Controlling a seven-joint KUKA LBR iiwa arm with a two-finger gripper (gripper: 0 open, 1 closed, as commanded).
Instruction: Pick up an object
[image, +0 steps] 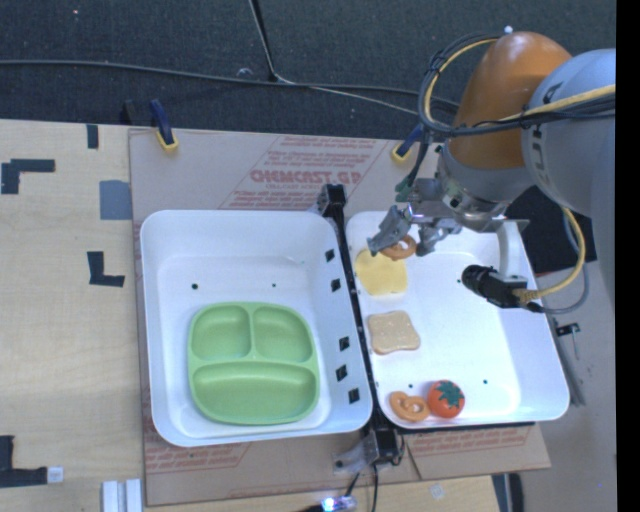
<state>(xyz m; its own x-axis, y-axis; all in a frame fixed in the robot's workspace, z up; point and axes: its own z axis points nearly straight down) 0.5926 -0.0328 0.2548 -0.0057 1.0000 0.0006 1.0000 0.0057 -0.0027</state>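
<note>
My gripper (407, 240) hangs over the far left part of the right bin (520, 350), its two dark fingers (385, 241) spread apart. Just below and between them lies a small orange ring-shaped piece (401, 249), resting on the far edge of a yellow cheese slice (382, 276); the fingers do not close on it. A slice of toast (392, 332) lies nearer the front. At the bin's front sit a second orange ring-shaped piece (408, 405) and a red tomato (446, 398).
The left bin (165, 300) holds a green divided plate (253, 362). A black divider (345, 300) runs between the bins. A black part with a cable (492, 284) hangs off the arm over the right bin. Cardboard and wooden bench surround both bins.
</note>
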